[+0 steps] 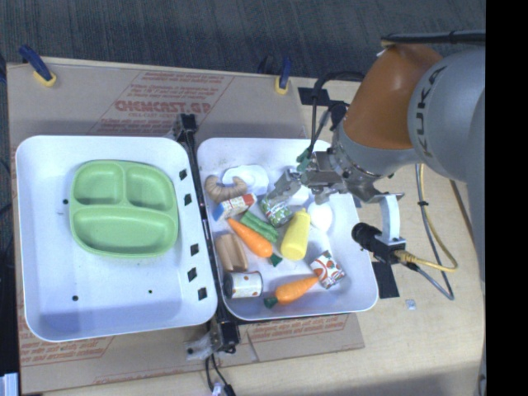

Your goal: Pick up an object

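Note:
The right bin (355, 299) holds a pile of toy food: two carrots (252, 238) (297, 289), a yellow bottle-like piece (295, 234), a green can (278, 213), a white egg shape (320, 217), a small strawberry carton (327, 269), a tin (245, 285) and brown bread-like pieces (232, 252). My gripper (289, 188) hangs low over the bin's upper middle, just above the green can and to the right of a white and blue item (246, 176). I see nothing clearly held in it.
The left bin (41, 304) carries a green divided plate (124, 207). A black divider with clips (195, 221) runs between the bins. The arm's orange and grey wrist (396, 106) overhangs the right bin's far right corner. Cables (429, 254) trail on the bench at right.

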Robot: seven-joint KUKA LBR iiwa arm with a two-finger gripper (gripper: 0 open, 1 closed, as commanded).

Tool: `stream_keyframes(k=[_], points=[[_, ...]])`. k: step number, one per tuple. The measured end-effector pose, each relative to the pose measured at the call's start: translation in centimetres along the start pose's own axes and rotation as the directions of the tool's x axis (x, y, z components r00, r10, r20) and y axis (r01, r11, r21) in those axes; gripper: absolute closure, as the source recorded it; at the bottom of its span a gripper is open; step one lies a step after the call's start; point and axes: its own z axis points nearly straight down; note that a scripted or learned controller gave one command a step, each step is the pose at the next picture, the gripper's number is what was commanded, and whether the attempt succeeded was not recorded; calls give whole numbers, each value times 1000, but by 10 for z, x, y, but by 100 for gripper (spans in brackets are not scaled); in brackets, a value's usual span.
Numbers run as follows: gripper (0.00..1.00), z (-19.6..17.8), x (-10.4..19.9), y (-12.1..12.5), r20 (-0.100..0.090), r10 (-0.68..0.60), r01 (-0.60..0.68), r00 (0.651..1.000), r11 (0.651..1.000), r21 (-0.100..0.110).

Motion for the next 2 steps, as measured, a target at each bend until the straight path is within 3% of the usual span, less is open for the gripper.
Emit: stream_keyframes(k=[1, 2], points=[[0, 0, 0, 0, 0, 0, 0, 1000, 1000, 0], [0, -5, -66, -60, 2, 2, -2, 1000, 1000, -1]])
